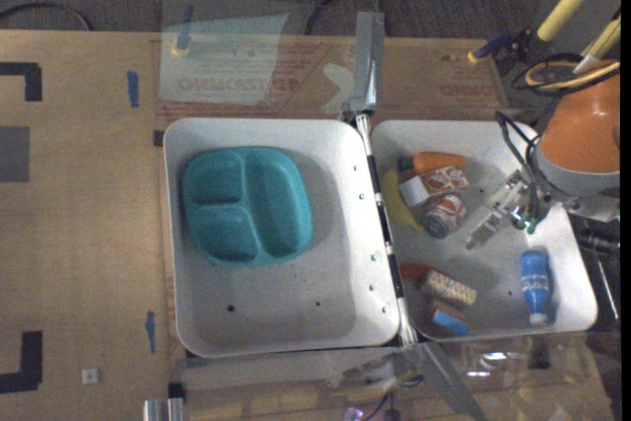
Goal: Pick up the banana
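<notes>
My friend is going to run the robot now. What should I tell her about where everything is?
End effector: low over the right bin, near its middle, holding nothing; whether it is open or shut can't be made out.
Banana: lying along the right bin's left wall, beside a can, apart from the end effector.
Other items: blue bottle in the right bin, teal divided plate in the left bin.
Done: no pick yet.
Left: move over to the banana, grasp it and lift it.
</notes>
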Available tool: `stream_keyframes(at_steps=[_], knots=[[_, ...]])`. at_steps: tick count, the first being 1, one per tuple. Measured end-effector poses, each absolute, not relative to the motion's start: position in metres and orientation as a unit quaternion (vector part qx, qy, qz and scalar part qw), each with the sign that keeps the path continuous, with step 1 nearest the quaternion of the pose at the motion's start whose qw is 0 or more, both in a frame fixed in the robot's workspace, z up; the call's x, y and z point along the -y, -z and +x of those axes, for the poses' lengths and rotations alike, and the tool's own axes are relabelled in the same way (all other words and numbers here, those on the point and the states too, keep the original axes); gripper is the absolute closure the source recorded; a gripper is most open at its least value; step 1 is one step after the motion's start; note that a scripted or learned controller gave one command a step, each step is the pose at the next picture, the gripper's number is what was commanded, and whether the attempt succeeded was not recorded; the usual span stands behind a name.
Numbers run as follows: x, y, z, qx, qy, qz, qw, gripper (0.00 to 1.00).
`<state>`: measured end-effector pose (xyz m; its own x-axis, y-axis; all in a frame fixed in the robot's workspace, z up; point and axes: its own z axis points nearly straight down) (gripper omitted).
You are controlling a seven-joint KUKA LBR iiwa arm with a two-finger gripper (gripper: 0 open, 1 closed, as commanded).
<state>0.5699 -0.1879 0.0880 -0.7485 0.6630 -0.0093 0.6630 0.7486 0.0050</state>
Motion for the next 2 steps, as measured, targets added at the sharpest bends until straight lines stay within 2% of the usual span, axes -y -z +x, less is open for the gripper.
stream_keyframes(at_steps=[1,2], knots=[[0.188,-0.088,0.570,-0.935,-0.0007,0.355,0.005,0.00],[0.133,-0.129,0.628,-0.952,-0.0006,0.307,0.001,0.00]])
